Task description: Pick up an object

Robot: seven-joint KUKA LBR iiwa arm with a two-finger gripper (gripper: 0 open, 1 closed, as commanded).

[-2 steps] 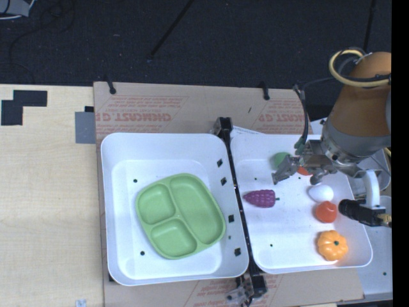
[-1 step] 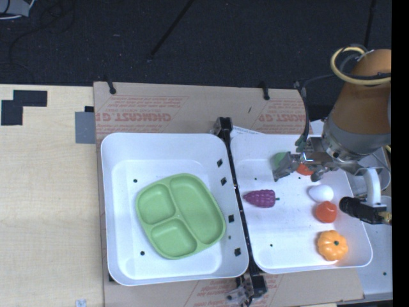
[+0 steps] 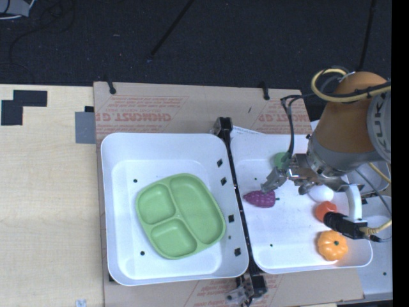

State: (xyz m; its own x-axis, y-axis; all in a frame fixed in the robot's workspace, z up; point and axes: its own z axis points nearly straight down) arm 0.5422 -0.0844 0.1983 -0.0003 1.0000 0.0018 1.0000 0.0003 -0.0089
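While the arm (image 3: 348,117) leans in from the right over the right bin (image 3: 281,261), this is how things lie:

Grapes: a small purple bunch (image 3: 260,199), knobbly and dull, wider than tall, lying flat on the floor of the right bin near its left wall, just below the gripper.

Gripper: grey metal (image 3: 275,179), tilted down and leftward, its tip just above the grapes' upper right edge; I cannot tell whether it touches them, and nothing shows between the fingers. From this angle I cannot tell how wide the tool stands.

Arm: orange band bulging above a grey wrist, with black cables looping round it, covering the upper right part of the bin.

Green thing: a small green piece (image 3: 281,160) behind the gripper, partly hidden; what it is I cannot make out.

Red ball: a small red-orange round thing (image 3: 324,210) right of the grapes, under the wrist.

White thing: a pale rounded shape (image 3: 319,192) just above the red ball, half hidden.

Pumpkin: a ribbed orange toy (image 3: 332,245) near the bin's lower right corner, well apart from the grapes.

Left bin: white and shallow (image 3: 121,165), holding a green tray (image 3: 179,215) of three compartments set at a slant.

Bench: pale wood (image 3: 45,197), with cardboard (image 3: 179,110) under both bins.
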